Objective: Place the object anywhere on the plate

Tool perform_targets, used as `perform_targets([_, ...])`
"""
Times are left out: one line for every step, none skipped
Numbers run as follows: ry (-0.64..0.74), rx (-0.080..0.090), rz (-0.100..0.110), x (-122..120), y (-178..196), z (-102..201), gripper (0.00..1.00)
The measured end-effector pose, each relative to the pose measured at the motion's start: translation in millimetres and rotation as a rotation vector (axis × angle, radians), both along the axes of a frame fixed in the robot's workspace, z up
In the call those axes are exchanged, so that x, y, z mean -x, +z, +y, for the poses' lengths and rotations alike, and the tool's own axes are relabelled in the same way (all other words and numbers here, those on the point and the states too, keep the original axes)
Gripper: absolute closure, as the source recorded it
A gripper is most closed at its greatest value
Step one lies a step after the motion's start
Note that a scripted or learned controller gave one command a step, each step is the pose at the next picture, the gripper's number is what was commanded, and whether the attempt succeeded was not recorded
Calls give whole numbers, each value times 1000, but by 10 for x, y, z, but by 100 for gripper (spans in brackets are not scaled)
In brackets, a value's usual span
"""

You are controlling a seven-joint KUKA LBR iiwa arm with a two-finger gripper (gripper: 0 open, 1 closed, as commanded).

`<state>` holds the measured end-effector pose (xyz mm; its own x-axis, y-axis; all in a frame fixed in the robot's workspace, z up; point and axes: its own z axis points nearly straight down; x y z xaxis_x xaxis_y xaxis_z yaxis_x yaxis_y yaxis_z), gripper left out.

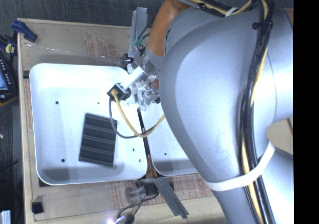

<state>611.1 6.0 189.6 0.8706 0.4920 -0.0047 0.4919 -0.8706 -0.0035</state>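
A dark grey ribbed rectangular slab point(98, 139) lies flat in the lower middle of the left white bin point(45, 118). My gripper point(135, 90) hangs over that bin's upper right corner, close to the wall shared with the right bin, up and to the right of the slab and apart from it. The wrist's orange band point(160, 28) is just above it. The arm's large grey body point(219, 98) hides most of the right bin point(172, 165), of which a lower left strip is visible.
A yellow cable point(127, 125) loops down from the wrist over the left bin's right side. A blue clamp point(24, 31) sits at the bench's top left corner, and a metal bracket point(167, 195) lies below the bins.
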Motion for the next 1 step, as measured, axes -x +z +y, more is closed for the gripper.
perform_targets([394, -3, -3, -120, 9, 714, 100])
